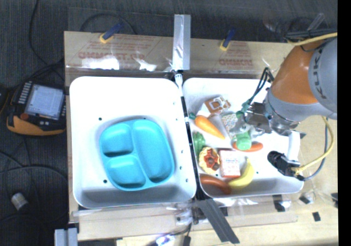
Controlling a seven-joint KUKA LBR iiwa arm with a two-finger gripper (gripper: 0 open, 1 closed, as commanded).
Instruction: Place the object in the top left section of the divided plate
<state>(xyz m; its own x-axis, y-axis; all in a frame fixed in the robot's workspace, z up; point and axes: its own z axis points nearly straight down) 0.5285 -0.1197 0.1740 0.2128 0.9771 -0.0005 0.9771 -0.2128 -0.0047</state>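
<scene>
Camera view: arm over right bin of toy food, blue plate in left bin

Two white bins sit side by side on the bench (49, 184). The left bin (82, 96) holds one blue divided plate (134, 153) with three sections: two smaller ones on its left side, one above the other, and one long one on its right. All three sections are bare.

The right bin (258, 85) holds a cluster of toy food. Counted: one orange carrot (209, 125) near the bin's left wall; one box with a printed label (218, 104) just above it; one green leafy piece (198, 142) below the carrot; one round pizza-like piece (209, 158); one white and red carton (230, 165) beside that; one yellow banana (244, 175) curving along the lower edge; and one brown sausage (214, 182) touching the banana's left end. A clear wrapped item (228, 121) lies right of the carrot, too blurred to name. A green and red vegetable (243, 143) lies just below the pincer.

The arm (301, 83), grey with an orange band, reaches in from the right. Its pincer (249, 117) hangs over the middle of the right bin, close to the wrapped item and the green and red vegetable. I cannot tell how far its tips are spread, nor whether anything sits between them. The food lies well apart from the plate, across the wall between the bins.
</scene>
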